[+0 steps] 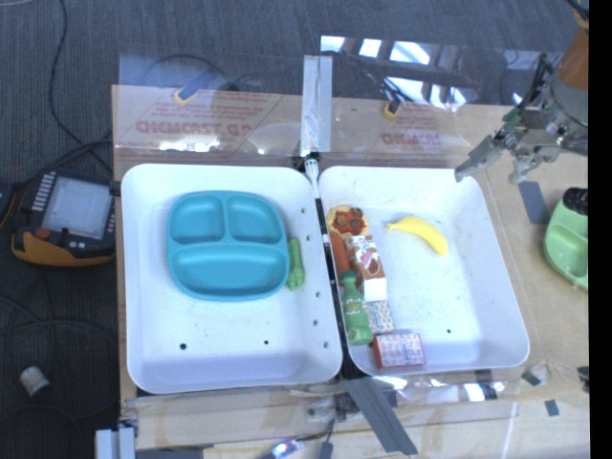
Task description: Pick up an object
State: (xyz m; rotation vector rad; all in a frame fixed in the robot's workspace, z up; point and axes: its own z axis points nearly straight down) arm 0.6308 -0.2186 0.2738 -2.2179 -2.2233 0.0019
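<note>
Now gripper (505,154) hangs at upper right of frame, above far right corner of right bin (497,285); fingers spread apart, nothing between them

Likeliest target, by my judgement: banana (419,232), lying alone in upper middle of right bin, apart from other items

Banana lies down and left of gripper in frame; long axis runs upper left to lower right, curve bowed upward

Row of small food items (361,285) packed along left wall of right bin – crowded, harder grasp

Blue tray (228,244) in left bin, well apart from gripper
</note>
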